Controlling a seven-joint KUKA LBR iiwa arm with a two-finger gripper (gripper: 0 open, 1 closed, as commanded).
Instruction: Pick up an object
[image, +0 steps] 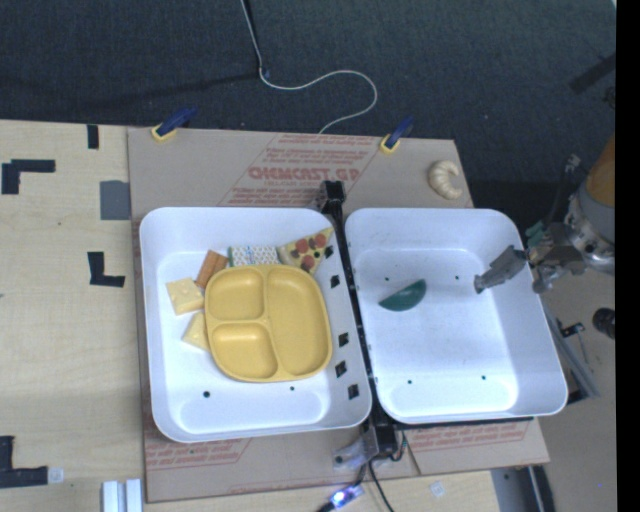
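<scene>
Green piece (403, 295) lies in right bin (520, 385); hand (492, 277) hovers near rim, grip state unclear, holding nothing visible.

A brown cardboard sheet (300, 170) lies on the desk (60, 300) under the two white bins (160, 400). Blue-and-yellow clamps (172, 123) pin its far corners, a white cable (320, 85) loops across the dark floor beyond, and a small cream-coloured lump (447, 179) rests at its right corner.
</scene>
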